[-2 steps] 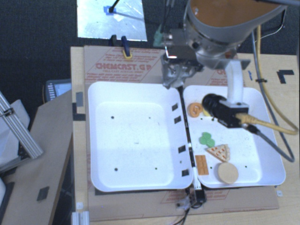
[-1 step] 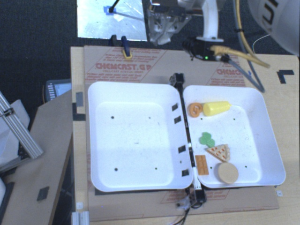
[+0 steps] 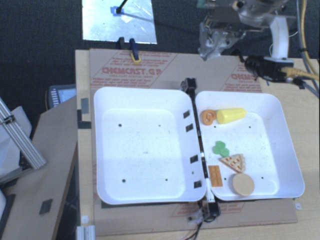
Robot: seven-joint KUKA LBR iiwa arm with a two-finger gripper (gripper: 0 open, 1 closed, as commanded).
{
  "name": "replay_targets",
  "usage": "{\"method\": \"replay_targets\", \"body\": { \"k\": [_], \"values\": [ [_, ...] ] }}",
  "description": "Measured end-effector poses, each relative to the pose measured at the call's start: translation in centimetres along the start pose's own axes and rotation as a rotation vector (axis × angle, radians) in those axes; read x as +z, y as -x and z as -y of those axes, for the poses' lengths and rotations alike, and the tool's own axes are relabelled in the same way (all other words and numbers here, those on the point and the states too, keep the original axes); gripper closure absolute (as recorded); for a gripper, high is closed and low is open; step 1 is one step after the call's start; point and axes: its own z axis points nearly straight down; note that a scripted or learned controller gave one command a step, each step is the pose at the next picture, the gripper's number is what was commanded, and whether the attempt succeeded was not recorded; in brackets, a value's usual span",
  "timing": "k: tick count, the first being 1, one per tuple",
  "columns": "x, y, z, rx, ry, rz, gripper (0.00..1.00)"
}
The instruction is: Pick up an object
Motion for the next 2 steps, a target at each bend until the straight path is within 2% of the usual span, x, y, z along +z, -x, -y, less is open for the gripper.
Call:
{"method": "replay_targets", "body": {
  "k": [1,2],
  "values": [
    [0.5,-7.1,4.0,-0.016,-0.001,-0.003,1.0],
    [-0.1,2.5,5.6,0.003,0.002,0.001,1.0]
  ]
}}
